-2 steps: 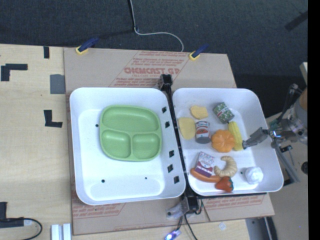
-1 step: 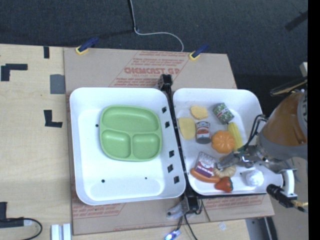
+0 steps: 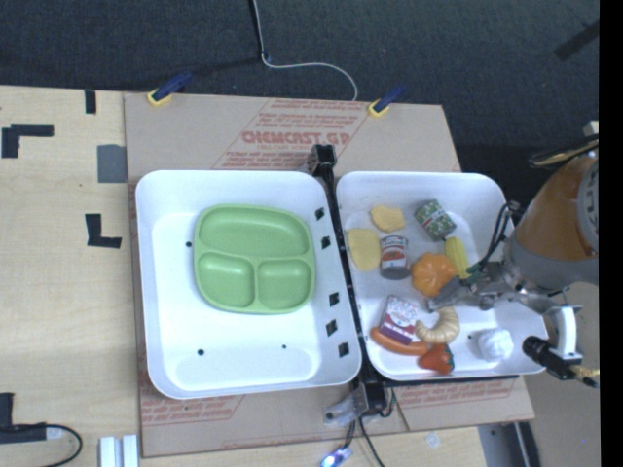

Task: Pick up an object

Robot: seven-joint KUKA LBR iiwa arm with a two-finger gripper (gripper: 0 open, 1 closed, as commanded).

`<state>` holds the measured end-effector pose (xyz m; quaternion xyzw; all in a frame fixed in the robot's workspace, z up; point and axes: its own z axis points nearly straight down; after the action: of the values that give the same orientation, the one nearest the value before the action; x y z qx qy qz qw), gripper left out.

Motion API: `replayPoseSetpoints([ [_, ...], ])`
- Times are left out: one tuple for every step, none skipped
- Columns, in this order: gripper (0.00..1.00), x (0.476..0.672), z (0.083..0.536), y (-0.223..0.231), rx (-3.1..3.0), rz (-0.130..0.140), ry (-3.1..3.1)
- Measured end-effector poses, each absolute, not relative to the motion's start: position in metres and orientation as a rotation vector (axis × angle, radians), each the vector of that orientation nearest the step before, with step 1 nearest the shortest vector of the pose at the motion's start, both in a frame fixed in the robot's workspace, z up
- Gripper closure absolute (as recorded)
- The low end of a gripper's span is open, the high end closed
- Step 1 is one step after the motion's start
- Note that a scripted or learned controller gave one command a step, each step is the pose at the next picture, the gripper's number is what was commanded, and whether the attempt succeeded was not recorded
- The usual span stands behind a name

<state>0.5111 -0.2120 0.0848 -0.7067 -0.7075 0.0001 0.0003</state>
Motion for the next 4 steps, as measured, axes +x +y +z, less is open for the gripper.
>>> replayPoseSetpoints([
  [0.00, 0.563, 0.085, -0.157, -2.215, -0.002, -2.231],
  [0.00, 0.603, 0.084, -0.172, -2.218, 0.002, -2.223],
  [0.00, 0.605, 0.085, -0.174, -2.218, 0.002, -2.223],
  [0.00, 0.590, 0.218, -0.169, -2.225, -0.007, -2.229],
])
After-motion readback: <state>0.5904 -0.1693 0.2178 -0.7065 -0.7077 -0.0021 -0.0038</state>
